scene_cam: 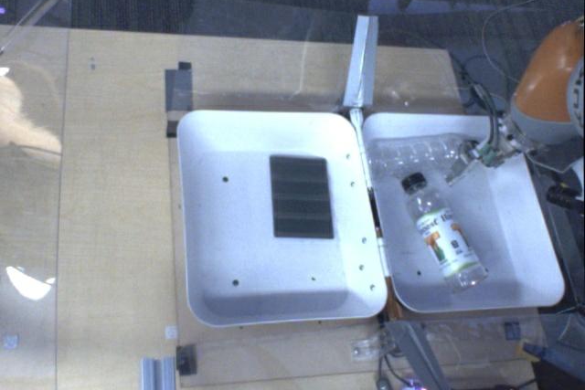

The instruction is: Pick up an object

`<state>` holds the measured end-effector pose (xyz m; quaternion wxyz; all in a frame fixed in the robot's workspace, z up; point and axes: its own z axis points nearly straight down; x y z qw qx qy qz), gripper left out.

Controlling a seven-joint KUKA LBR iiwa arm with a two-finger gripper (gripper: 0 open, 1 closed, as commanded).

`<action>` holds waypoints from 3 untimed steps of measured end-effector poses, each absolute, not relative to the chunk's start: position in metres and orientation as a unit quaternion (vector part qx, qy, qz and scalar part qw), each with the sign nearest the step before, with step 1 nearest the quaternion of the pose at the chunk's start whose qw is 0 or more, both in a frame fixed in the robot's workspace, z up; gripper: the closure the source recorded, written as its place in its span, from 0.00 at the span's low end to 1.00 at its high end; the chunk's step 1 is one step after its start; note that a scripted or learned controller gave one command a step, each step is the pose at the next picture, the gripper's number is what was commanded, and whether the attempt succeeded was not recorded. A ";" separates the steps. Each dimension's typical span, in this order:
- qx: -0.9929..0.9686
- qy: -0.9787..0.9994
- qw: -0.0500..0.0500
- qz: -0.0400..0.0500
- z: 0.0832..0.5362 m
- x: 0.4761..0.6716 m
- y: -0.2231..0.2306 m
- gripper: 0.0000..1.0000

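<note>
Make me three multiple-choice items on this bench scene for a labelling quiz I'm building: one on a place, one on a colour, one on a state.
1. Where is the plastic bottle?
A. In the left bin
B. In the right bin
C. On the bare bench

2. What colour is the ribbed pad in the left bin?
A. Dark grey
B. Orange
C. Green

3. How is the bottle positioned?
A. Standing upright
B. Lying on its side
C. Lifted above the bin

Answers:
1. B, it rests on the floor of the right bin.
2. A, it shows dark against the white bin.
3. B, it lies flat, black cap pointing to the bin's far edge.
</note>
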<state>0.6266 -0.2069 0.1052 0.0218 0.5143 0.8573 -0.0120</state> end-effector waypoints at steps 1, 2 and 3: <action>0.460 0.888 -0.017 -0.014 0.091 0.658 -0.217 0.00; 0.378 0.926 0.006 0.002 0.090 0.596 -0.169 0.00; 0.390 0.921 -0.006 -0.006 0.090 0.622 -0.158 0.00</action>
